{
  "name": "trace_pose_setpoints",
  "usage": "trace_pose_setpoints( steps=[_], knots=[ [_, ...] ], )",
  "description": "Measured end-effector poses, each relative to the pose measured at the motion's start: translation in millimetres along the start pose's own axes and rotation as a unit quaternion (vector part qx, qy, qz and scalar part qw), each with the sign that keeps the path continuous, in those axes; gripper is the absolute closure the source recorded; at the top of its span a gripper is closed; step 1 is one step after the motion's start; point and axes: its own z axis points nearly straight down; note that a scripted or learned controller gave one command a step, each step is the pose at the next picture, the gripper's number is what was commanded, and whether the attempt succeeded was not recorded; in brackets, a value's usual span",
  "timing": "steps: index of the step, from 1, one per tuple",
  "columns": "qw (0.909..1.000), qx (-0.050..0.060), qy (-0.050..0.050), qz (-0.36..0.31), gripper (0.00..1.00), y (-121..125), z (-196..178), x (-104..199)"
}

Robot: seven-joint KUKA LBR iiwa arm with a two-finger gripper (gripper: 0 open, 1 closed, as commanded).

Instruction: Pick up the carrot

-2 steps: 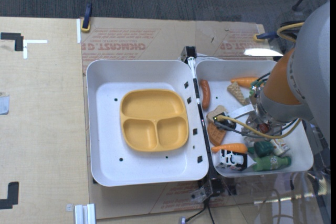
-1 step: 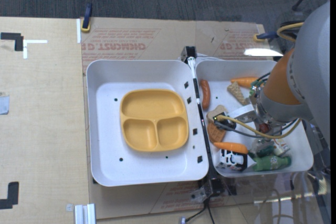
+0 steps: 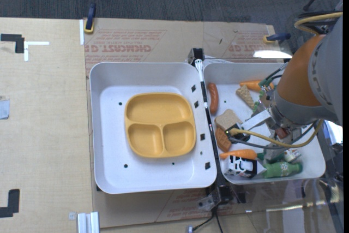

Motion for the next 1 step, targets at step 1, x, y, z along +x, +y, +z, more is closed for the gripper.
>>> trace_pose_setpoints(
  steps=[1],
  knots=[
    [0.9988, 0.0, 0.0, 0.05, 0.0, 34.6, -0.1, 23.6]
  ],
)
